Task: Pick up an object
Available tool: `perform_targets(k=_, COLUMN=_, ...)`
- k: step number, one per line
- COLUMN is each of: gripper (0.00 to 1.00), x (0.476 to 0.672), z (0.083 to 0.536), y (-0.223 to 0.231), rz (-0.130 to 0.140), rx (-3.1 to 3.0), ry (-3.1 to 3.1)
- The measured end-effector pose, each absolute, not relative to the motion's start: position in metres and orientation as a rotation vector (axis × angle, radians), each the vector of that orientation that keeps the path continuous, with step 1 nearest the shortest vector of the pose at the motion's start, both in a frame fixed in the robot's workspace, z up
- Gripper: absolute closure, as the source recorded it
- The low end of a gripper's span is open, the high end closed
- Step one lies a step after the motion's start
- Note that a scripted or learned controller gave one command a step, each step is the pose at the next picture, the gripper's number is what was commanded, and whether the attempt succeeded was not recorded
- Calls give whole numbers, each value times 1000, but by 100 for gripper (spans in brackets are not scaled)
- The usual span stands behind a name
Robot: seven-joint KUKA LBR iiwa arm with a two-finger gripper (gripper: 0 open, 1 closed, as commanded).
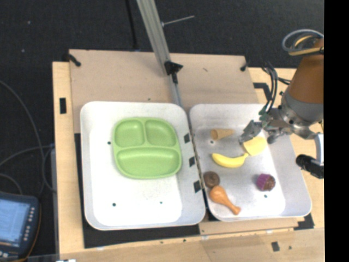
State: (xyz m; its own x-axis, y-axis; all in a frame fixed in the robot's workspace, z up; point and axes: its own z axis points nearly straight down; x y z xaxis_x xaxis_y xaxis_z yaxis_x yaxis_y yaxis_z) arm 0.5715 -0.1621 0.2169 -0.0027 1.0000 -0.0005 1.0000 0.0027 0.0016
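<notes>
My two-finger pincer hangs over the right shallow white bin, near its upper right part, and a pale yellow block sits right at its tips; I cannot tell whether it is gripped. Just below and left of it lies a yellow toy banana. A small tan cone rests toward the bin's top edge, a brown round piece and an orange drumstick-shaped toy near its lower left corner, and a purple ball toward the lower right. The left white bin carries a green three-compartment plastic tray. Both bins sit on a light wooden bench above dark carpet. A grey metal post slants up from the bench's far edge.
</notes>
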Motion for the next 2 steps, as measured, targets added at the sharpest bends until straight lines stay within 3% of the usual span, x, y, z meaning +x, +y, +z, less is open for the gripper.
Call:
perform_targets(k=1, gripper=0, x=572, z=217, y=-162, rz=2, rx=2219, ry=2222)
perform_targets(k=2, gripper=0, x=577, z=165, y=-172, rz=-5, rx=2223, ry=2221)
